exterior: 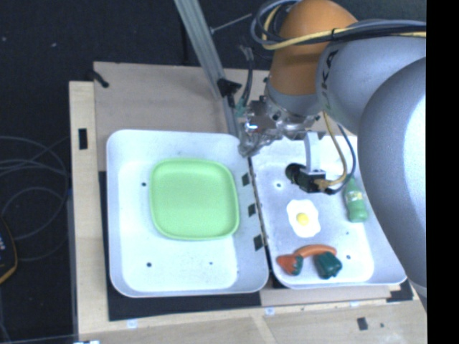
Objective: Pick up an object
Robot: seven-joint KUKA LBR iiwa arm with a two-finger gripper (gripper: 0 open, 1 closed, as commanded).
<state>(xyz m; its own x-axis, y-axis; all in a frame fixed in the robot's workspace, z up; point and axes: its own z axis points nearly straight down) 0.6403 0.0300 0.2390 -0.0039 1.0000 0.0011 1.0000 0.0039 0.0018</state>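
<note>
Camera view: gripper (251,140) sits over the far end of the rim shared by left bin (129,192) and right bin (276,192), probably a staging spot. Can't tell if it's open or closed; nothing seen held. Pickable items lie below-right of it in the right bin: toy fried egg (303,218), green bottle (355,203), orange sausage (314,251). Green plate (193,198) is below-left.

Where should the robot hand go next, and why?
Probably move over the fried egg in the right bin: the gripper hangs above the bins' shared edge, no toy beneath it, and the egg has bare space around it.
</note>
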